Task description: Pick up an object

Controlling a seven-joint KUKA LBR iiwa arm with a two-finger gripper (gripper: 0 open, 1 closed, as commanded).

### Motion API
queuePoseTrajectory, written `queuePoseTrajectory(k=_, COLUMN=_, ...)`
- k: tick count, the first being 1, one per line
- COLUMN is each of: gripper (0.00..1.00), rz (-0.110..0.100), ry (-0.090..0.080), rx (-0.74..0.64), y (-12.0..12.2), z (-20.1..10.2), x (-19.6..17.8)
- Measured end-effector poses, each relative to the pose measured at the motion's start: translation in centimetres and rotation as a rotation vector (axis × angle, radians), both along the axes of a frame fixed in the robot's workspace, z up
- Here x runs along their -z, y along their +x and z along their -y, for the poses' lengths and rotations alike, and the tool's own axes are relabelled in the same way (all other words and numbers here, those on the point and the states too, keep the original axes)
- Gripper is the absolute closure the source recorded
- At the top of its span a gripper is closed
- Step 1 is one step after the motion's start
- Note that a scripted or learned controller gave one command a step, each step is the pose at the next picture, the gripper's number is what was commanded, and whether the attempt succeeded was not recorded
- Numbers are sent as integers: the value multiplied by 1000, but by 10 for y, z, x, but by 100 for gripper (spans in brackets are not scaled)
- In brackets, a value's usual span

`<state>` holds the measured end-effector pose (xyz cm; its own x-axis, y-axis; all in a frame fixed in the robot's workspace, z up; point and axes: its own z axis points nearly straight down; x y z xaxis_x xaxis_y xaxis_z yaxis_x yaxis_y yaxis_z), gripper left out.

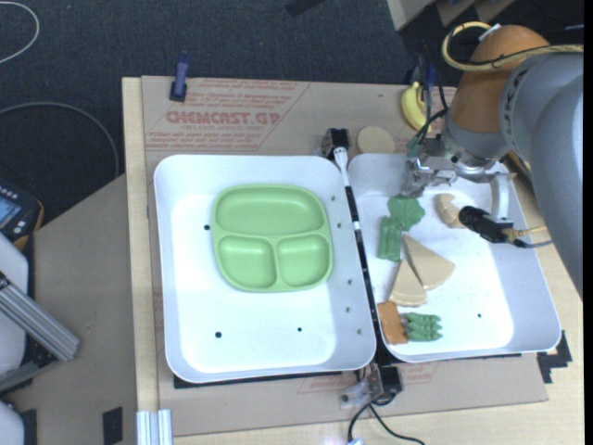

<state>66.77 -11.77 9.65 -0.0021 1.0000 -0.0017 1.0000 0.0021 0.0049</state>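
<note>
Reaching in from three o'clock, the gripper (419, 176) hangs just over the green toy (405, 213) in the right bin (519, 327). I cannot tell how its grip stands.

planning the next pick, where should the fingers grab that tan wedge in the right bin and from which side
Probably across the tan wedge at its wide, rounded right end, coming straight down from above. It lies flat, and that end has bare bin floor around it, while its narrow tip sits close against the green pieces on the left.
</note>
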Motion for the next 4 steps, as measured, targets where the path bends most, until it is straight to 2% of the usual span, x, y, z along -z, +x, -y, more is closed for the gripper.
queuePoseTrajectory(k=1, gripper=100, rz=-2, ry=5, rx=0, y=-103, z=-46, x=-105)
queuePoseTrajectory(k=2, gripper=100, rz=-15, ry=5, rx=3, y=-193, z=-78, x=-92)
queuePoseTrajectory(k=3, gripper=100, rz=-1, ry=3, rx=-6, y=-188, z=-151, x=-121)
queuePoseTrajectory(k=4, gripper=100, rz=2, ry=5, rx=-6, y=-188, z=-208, x=-186)
